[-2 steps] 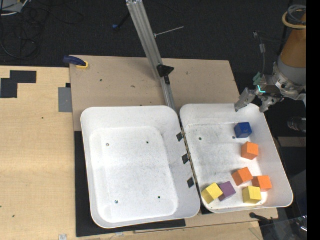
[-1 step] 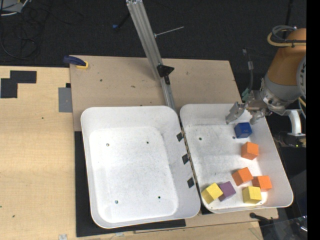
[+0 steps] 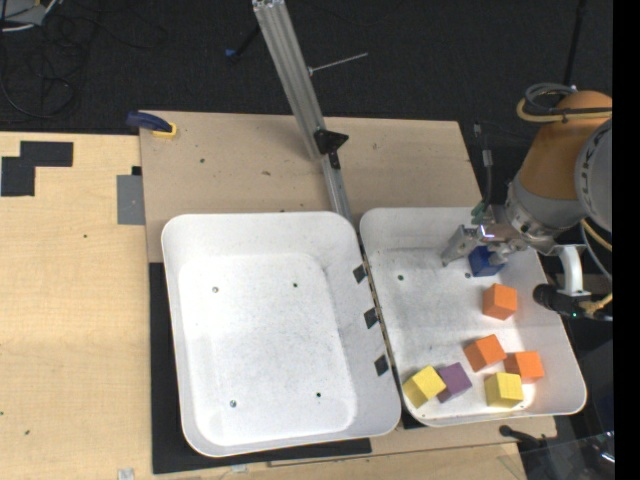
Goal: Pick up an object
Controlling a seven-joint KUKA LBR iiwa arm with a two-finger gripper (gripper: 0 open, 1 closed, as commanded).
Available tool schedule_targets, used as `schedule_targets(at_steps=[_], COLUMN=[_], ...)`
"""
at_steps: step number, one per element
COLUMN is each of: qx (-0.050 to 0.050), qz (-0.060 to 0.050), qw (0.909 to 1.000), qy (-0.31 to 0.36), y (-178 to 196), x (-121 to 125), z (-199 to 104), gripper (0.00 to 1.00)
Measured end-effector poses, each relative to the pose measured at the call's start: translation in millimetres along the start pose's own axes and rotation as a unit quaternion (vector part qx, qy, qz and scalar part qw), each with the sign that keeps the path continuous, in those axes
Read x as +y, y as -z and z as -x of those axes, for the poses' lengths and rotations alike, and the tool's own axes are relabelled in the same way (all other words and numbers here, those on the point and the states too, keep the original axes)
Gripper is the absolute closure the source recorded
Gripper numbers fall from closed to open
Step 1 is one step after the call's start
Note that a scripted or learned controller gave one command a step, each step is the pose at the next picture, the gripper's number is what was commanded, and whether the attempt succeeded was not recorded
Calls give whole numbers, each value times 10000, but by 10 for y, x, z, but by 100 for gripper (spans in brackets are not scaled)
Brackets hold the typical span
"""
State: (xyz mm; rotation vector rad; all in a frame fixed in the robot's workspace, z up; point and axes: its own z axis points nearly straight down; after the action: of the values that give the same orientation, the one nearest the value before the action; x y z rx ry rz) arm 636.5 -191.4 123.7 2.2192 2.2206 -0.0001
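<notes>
My gripper [image 3: 482,244] is low over the back of the right bin [image 3: 420,230], open, with one grey finger [image 3: 456,247] splayed to the left. A blue block [image 3: 486,261] lies on the bin floor directly beneath it, partly covered by the wrist. Whether a finger touches it I cannot tell. Further forward in the same bin lie three orange blocks [image 3: 500,301] [image 3: 484,351] [image 3: 527,366], a purple block [image 3: 455,379] and two yellow blocks [image 3: 424,384] [image 3: 504,390].
The left bin [image 3: 185,238] sits beside the right one, with black clips [image 3: 371,317] along the shared rim. A slanted aluminium rail [image 3: 300,98] rises behind the bins. The arm's orange band [image 3: 560,158] stands over the right bin's far right corner.
</notes>
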Motion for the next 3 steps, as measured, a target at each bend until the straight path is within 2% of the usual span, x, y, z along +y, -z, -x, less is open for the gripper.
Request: schedule_targets(at_steps=[1, 2, 3], qx=[-17, -27, 1], qz=[82, 82, 10], qw=[10000, 10000, 10000], qy=[0, -7, -22], y=[-39, 46, 663], x=[52, 50, 3], z=[10, 24, 75], gripper=[0, 100, 100])
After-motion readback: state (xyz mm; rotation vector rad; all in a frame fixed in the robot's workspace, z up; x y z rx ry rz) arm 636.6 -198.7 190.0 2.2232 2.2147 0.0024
